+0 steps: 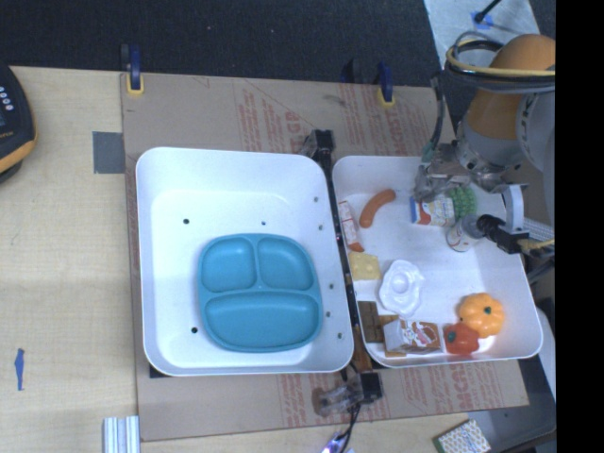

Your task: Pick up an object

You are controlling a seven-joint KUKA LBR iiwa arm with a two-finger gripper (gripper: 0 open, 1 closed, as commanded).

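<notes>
Two shallow white plastic bins sit side by side; the left bin (160,253) holds a teal three-compartment plastic tray (260,291), the right bin (514,300) holds the clutter. The two-finger gripper (442,189) is down in the right bin's far part, over a small red-white-blue carton or packet (429,212) with a green leafy-looking item (464,201) just beside it. Cannot tell whether the gripper is spread or closed, or gripping anything; the wrist body blocks the view.

Step in hand, as I judge it: descent or grasp attempt on the packet. Next move calls for closing on it and lifting straight up, clear of the bin wall nearby; a thin flat packet may slip.

Other candidates in the right bin:
- orange sausage-shaped toy (377,207), smooth, curved, well apart from the gripper
- pale yellow block (365,268), spongy-looking, at the left wall
- white moulded plastic piece (401,287), glossy, rounded
- orange toy pumpkin (481,313), ribbed, touching a red toy pepper or tomato (461,339)
- printed flat packet (415,336), near corner
</notes>
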